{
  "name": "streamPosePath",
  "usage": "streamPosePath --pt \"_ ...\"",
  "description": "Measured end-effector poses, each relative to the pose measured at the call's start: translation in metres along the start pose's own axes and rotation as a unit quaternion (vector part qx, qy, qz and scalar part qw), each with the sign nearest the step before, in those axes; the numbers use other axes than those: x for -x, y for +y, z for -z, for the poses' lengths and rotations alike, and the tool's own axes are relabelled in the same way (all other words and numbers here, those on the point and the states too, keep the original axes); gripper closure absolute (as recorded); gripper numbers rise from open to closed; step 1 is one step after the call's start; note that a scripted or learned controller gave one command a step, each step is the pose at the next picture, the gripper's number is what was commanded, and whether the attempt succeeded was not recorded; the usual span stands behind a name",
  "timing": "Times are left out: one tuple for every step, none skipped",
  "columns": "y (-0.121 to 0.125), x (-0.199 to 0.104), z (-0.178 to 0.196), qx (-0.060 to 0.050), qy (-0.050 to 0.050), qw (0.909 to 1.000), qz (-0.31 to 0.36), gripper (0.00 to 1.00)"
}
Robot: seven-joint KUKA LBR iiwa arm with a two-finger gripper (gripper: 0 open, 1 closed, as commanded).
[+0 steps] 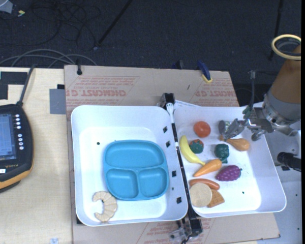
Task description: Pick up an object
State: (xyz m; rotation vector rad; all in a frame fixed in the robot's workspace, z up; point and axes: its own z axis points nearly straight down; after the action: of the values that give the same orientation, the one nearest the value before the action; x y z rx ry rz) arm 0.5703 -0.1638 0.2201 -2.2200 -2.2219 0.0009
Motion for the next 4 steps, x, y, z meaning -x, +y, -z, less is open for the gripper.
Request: streamPosePath --pt "-0.008 0.005 -0.138 -0.002 0.0 1.0 0.0 0.0" --pt "-0.003 -0.056 -0.133 -0.002 0.001 1.0 0.001 0.0" --pt "0.042 -0.068 -0.131 0.001 -0.008 1.0 -0.002 0.0" --pt "0.041 -0.071 -0.121 -0.001 -0.003 1.0 -0.004 1.0"
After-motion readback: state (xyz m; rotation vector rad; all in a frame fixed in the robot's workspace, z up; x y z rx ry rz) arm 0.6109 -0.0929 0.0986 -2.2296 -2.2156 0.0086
